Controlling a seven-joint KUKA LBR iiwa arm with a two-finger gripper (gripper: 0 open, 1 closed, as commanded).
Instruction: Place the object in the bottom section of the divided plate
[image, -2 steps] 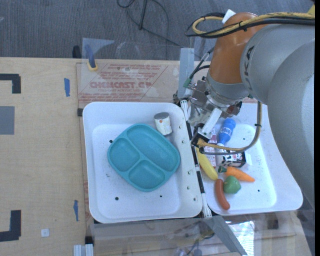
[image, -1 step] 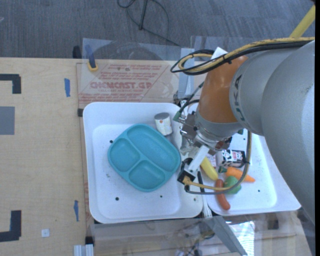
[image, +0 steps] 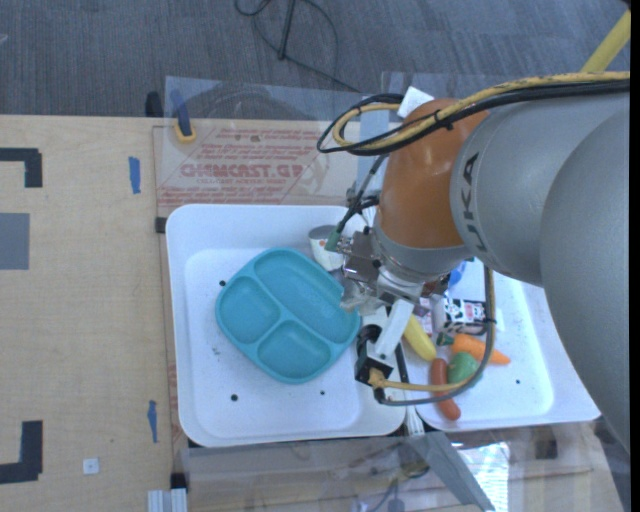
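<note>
3-sect. teal plate (image: 287, 315), rounded corners, in L white bin (image: 200, 400)

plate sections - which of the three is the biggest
The top section of the blue plate: it spans the full width, while the two smaller ones share the lower half.

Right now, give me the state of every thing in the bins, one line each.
divided plate: flat in the left bin, sections bare.
yellow piece: lying in the right bin.
carrot: lying beside it, same bin.
red piece: lying among them, same bin.
pincer: at the plate's right rim.
</note>
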